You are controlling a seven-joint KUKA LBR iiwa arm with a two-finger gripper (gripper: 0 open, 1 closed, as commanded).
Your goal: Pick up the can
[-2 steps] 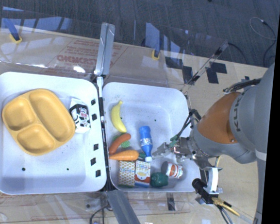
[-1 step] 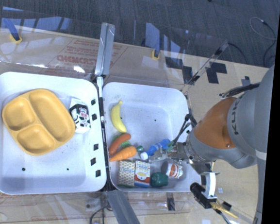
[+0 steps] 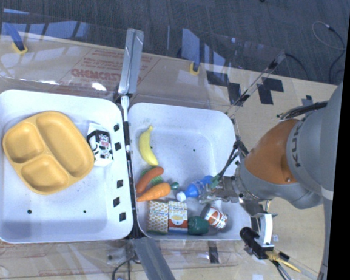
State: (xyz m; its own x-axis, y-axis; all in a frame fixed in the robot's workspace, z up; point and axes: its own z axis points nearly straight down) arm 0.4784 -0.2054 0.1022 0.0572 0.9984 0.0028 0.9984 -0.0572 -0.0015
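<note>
The can (image 3: 216,219) is small, red and white, and lies on its side near the front right corner of the right bin (image 3: 183,116). My gripper (image 3: 217,192) hangs low inside that bin, just behind and above the can, close to a blue plastic bottle (image 3: 196,187). The grey arm with its orange band (image 3: 271,158) leans in over the bin's right wall. Nothing can be seen held in the gripper.
In the right bin, left of the can, lie a green object (image 3: 196,226), two small cartons (image 3: 167,217), two carrots (image 3: 152,184) and a banana (image 3: 147,146). The left bin (image 3: 46,216) holds a yellow divided plate (image 3: 47,151) and a black-and-white cup (image 3: 101,144).
</note>
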